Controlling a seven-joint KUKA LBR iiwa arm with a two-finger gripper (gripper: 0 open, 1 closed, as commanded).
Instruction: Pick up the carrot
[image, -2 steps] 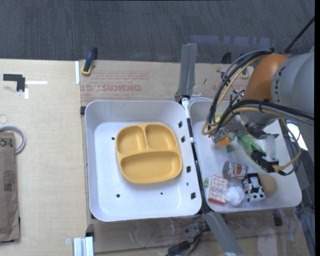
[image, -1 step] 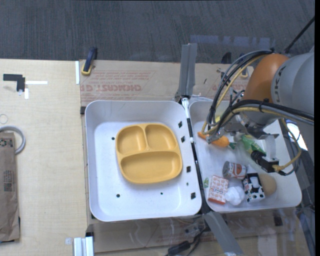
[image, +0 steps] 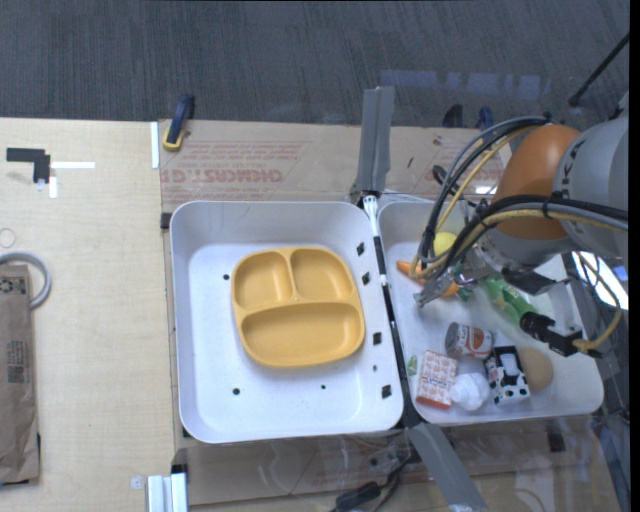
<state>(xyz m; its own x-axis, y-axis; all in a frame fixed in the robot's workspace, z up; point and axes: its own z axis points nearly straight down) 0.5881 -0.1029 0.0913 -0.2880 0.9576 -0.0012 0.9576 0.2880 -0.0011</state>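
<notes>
Nearest me, the right bin's (image: 575, 405) front edge is crowded by a red-and-white packet (image: 435, 377), a can (image: 468, 340) and a black-and-white carton (image: 508, 376). I see the carrot (image: 408, 268) by that bin's left wall, lying roughly left-right. My gripper (image: 432, 291) sits just beside it, its opening unreadable. Left bin (image: 200, 330) holds a yellow tray (image: 297, 305), with room around it.

Yellow plate (image: 297, 305) in white bin (image: 200, 330) — orange carrot (image: 406, 268), black-and-white cow toy (image: 508, 377)
</notes>
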